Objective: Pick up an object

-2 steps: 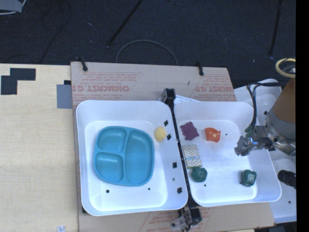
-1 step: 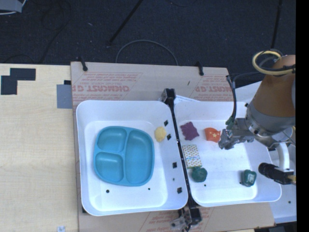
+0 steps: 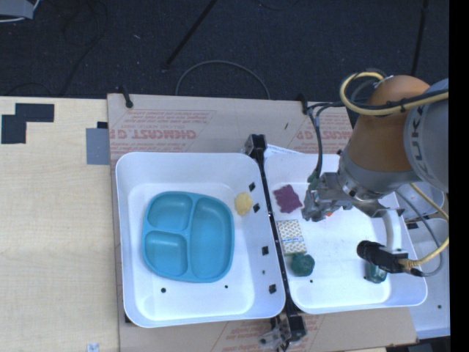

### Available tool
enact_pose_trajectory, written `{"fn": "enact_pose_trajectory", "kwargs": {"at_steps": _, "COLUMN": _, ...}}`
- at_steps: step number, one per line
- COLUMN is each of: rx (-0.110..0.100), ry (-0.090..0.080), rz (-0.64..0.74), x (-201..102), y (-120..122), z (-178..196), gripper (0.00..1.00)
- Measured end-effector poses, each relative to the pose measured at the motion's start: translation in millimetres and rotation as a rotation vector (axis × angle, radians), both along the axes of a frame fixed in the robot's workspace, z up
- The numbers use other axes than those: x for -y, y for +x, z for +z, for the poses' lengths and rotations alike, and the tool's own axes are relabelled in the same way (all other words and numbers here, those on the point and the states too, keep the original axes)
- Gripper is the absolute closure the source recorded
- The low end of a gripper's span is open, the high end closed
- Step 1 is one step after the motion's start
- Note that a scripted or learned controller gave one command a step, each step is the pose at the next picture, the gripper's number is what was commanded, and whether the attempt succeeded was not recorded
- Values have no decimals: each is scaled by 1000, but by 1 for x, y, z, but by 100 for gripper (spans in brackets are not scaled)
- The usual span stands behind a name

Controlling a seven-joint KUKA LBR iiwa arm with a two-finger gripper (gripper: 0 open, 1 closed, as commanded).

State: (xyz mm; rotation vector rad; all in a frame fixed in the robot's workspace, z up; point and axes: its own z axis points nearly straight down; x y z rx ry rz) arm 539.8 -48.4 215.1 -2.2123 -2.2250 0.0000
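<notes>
On a cardboard-covered bench [image 3: 183,127], the grey arm [image 3: 388,145] bends down into the right white bin [image 3: 410,295]; its gripper [image 3: 316,210], grip state indiscernible, hovers just right of a purple cloth scrap [image 3: 286,197].

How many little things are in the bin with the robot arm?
3 for sure: a purple piece near the divider, a patterned square below it, a green ball lowest. The arm may hide more.
</notes>
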Motion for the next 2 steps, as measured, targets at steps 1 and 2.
{"fn": "enact_pose_trajectory", "kwargs": {"at_steps": 1, "rx": 0, "ry": -2, "rz": -1, "x": -59, "y": 14, "z": 1, "gripper": 100}}
{"fn": "enact_pose_trajectory", "kwargs": {"at_steps": 2, "rx": -1, "ry": -1, "rz": -1, "x": -107, "y": 11, "z": 6, "gripper": 100}}
